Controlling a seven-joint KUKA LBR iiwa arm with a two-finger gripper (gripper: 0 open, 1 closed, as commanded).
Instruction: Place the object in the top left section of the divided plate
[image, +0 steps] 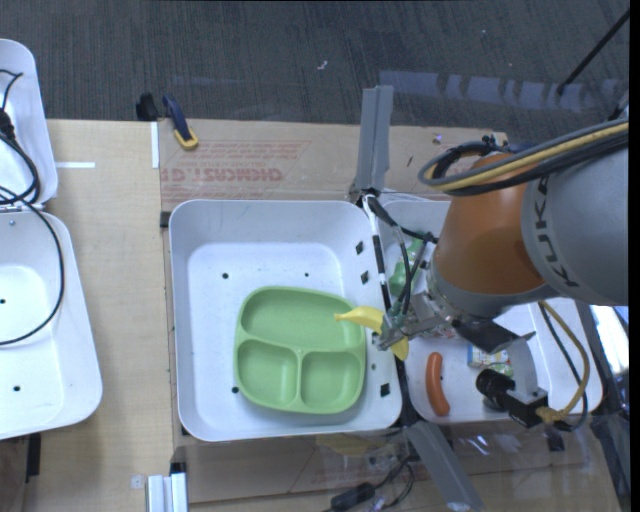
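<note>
One yellow object (362, 317) is seen at the right rim of the green divided plate (300, 350), apparently pinched in the closed pincer (392, 335). If released here, it could be dropped on the rim or bin wall (372, 260).

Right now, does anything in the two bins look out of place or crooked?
Yes. A yellow banana lies across the right rim of the green plate, partly over the wall between the bins, not inside any section. A sausage lies loose in the right bin.
</note>
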